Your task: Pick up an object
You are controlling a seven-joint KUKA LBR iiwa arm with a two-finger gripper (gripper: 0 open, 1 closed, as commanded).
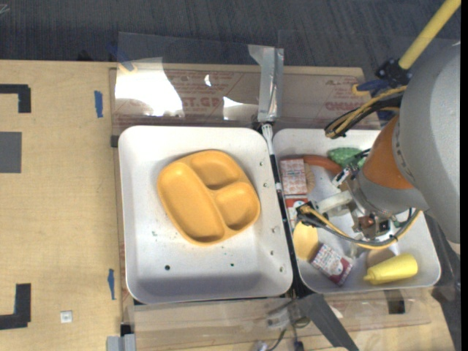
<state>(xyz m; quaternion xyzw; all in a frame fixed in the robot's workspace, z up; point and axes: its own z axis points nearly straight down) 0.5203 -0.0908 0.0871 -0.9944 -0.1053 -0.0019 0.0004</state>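
The arm reaches in from the right and hangs over the right bin (431,269). Its orange band and cabled wrist hide the bin's middle. The gripper (363,231) points down among the objects there. Around it lie a red and white packet (292,176), an orange carrot-like piece (322,162), a green item (344,154), a yellow wedge (305,241), a small red packet (333,262) and a yellow bottle-shaped toy (392,269). I see nothing held.
The left bin (139,196) holds a large orange divided plate (208,194). A clear plastic sheet and a metal bracket (269,86) stand behind the bins. Yellow and black cables loop around the wrist. Brown bench board lies to the left.
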